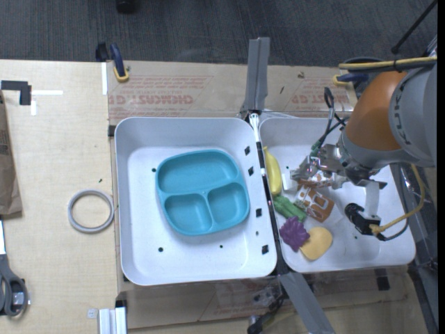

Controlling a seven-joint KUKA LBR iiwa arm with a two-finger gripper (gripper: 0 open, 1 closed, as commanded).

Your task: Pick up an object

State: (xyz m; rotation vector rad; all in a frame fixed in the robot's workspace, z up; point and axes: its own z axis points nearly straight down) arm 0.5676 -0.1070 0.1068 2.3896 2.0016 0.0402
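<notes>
The gripper (314,175) is low in the right bin (361,252), over a patterned toy (314,202) just below it; whether it grips anything I cannot tell. A banana (274,175) lies to its left. Best to lift slowly, straight up, clear of the clutter.

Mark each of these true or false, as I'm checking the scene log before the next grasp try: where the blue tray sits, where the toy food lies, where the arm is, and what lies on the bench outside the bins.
1. The blue divided tray lies in the left bin. True.
2. The yellow banana lies in the tray. False: it lies in the right bin, by the divider.
3. The arm reaches over the right bin. True.
4. The purple grapes sit in the left bin. False: right bin, beside a tan piece.
5. A roll of tape lies on the bench, left of the bins. True.
</notes>
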